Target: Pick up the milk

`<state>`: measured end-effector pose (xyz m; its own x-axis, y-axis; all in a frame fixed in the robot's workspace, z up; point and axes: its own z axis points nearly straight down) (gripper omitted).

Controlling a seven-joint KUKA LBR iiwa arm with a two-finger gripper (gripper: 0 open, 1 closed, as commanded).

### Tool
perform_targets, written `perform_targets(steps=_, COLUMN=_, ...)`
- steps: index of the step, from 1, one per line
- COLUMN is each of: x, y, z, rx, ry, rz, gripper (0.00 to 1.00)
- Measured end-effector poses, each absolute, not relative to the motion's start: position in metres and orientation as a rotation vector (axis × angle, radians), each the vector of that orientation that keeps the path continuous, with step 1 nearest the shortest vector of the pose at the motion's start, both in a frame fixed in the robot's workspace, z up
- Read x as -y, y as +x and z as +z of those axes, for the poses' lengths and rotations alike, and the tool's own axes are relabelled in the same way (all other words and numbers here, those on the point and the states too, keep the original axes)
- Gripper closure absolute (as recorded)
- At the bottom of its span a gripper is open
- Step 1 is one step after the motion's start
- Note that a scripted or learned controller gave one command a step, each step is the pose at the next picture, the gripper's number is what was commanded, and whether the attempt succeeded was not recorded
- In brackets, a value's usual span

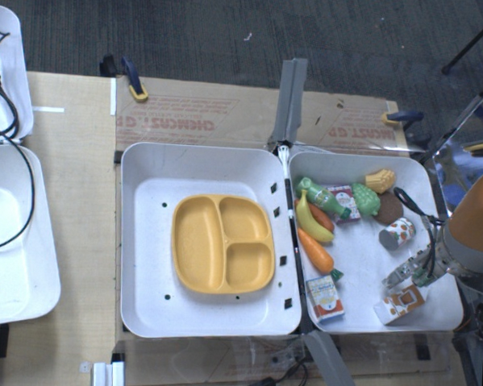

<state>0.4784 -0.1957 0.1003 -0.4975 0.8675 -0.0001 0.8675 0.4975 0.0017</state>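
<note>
Milk carton (325,297) in right bin (356,325) with carrot (315,250).

You see the arm (474,216) cut off by the right edge, only its orange band and wrist in frame. The gripper (411,274) hangs over the carton (401,303) in the right bin (364,328), covering the carton's upper corner; its fingers are too blurred to read. The carton's print is too small to tell. The banana (309,220) lies partly under the green bottle (326,198). At the left edge, a white tray (12,257) is cropped.
</note>
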Motion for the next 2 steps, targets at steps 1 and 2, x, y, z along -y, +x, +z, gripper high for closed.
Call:
perform_targets(steps=1, x=0.1876, y=0.4961, z=0.1346, rx=-2.688, ry=1.624, rz=0.0, gripper=1.0)
perform_targets(steps=2, x=0.1878, y=0.496, z=0.1346, rx=-2.687, ry=1.625, rz=0.0, gripper=0.0)
